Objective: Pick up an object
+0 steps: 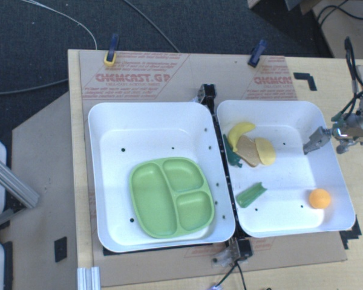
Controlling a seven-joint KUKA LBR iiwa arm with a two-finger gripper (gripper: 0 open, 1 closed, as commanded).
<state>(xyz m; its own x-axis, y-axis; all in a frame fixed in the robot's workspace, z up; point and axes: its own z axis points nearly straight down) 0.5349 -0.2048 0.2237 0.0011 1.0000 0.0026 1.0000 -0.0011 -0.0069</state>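
Note:
The right bin (290, 110) holds a cluster at its left side: a yellow banana (241, 130), a tan slice (248, 151), a pale yellow piece (266, 151) and a dark green piece (232, 156). Nearer the front lie a light green oblong piece (250, 194) and an orange ball (319, 199). My gripper (317, 141) hangs over the bin's right side, well right of the cluster and above the ball in the view. Nothing is visibly held in it.
In the left bin (109, 125) lies a green three-compartment plate (172, 195). Black clips (207, 92) join the bins in the middle. Cables and the arm's wrist (351, 125) crowd the right edge. Blue clamps (257, 52) hold the board at the back.

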